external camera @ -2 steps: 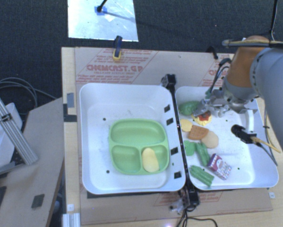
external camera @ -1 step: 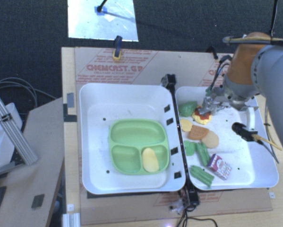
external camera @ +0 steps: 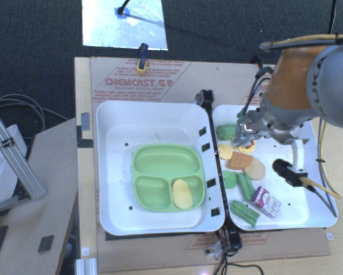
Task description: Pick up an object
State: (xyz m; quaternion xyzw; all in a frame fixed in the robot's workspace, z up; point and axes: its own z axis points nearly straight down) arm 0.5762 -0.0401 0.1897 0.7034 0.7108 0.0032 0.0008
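End effector (external camera: 244,135) lowered over food (external camera: 240,160) near right bin (external camera: 317,211) left wall, positioned for pick; grip state cannot be told. Tray (external camera: 160,164) in left bin (external camera: 111,171).

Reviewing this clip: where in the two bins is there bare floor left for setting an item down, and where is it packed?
Left bin: bare white floor all around the green tray, widest behind it. The tray's two compartments beside the yellow piece are free. Right bin: crowded along its left side with toy food under the gripper; some bare floor toward its right near corner.
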